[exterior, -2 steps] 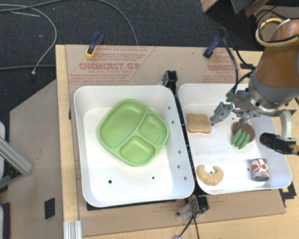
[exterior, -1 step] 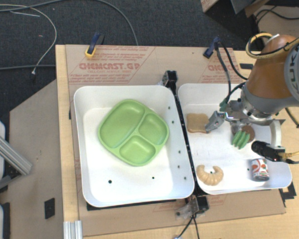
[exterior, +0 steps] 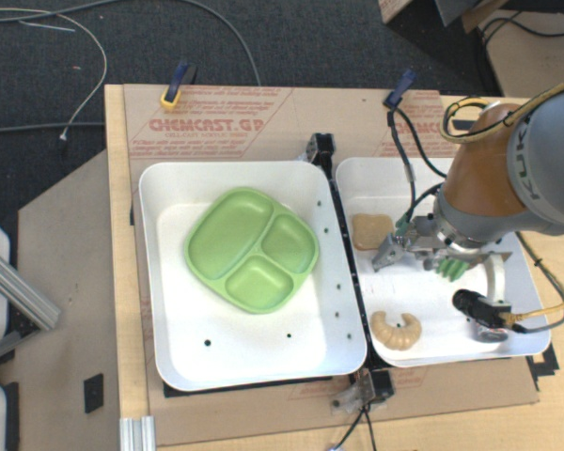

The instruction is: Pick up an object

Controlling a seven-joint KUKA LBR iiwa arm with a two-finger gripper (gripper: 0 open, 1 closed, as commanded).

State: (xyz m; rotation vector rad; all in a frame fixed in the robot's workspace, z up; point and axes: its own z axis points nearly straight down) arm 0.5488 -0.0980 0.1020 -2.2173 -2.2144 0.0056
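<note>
A grey arm (exterior: pixel 536 167) with an orange band reaches in over the right edge of the bench (exterior: pixel 216 120), its gripper (exterior: pixel 399 249) low inside the right bin (exterior: pixel 451 167). Whether the gripper is apart or together cannot be told, and nothing can be seen held in it.

Three small things lie in that bin. A tan block (exterior: pixel 370 230) sits against the bin's left wall toward the far edge, just beside the gripper. A green piece (exterior: pixel 454 268), partly hidden under the wrist, lies near the bin's middle, close on the gripper's other side. A beige curved piece (exterior: pixel 397 330) rests near the front left corner, apart from the others.

The left bin (exterior: pixel 147 205) carries a green plate (exterior: pixel 252 249) with three compartments, turned at an angle and set a little toward the far edge. The two bins stand side by side, walls touching along the bench's middle.

A yellow and blue clamp (exterior: pixel 177 84) grips the bench's far edge near its left corner, and a blue clamp (exterior: pixel 399 88) holds the same edge farther right.
</note>
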